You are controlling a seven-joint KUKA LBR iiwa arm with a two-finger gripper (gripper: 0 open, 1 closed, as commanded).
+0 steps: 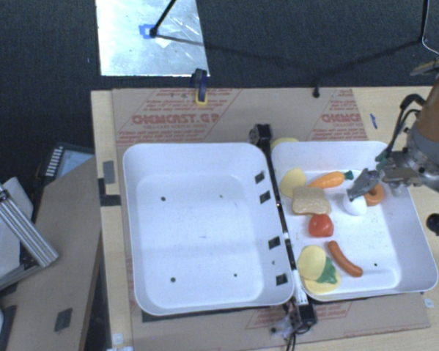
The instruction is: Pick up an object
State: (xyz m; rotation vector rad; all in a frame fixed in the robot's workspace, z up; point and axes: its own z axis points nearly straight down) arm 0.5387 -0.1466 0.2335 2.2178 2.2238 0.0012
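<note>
Gripper (pixel 361 188) low in right bin (pixel 415 271), over white egg (pixel 355 205) and orange piece (pixel 375 194); finger state hard to tell. Step looks like reach-to-grasp. Next: settle around one item, close, lift.

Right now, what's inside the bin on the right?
The right bin holds toy food: a carrot, bread, a tomato, a sausage, a yellow piece and a yellow-green one. The gripper covers part of a white and an orange thing.
</note>
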